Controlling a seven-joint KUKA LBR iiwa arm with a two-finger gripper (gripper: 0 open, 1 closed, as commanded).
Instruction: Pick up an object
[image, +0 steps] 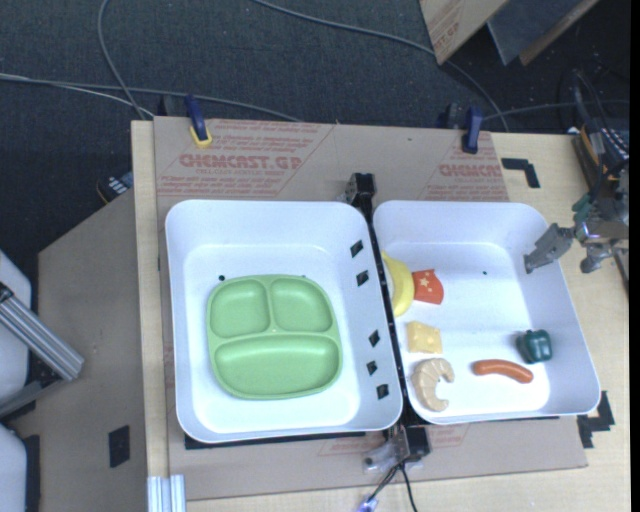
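The pincer hangs spread and empty at the right bin's upper-right rim; the toy sausage lies lower right. Descending here risks striking the rim.

Green divided tray in left bin, toy foods — sausage, croissant — right bin

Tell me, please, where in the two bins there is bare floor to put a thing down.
Right bin: the back half is bare, between the far wall and the red piece; also the patch between cheese and green item. Its front-left is crowded with croissant and sausage. Left bin: the tray leaves a bare strip behind it.
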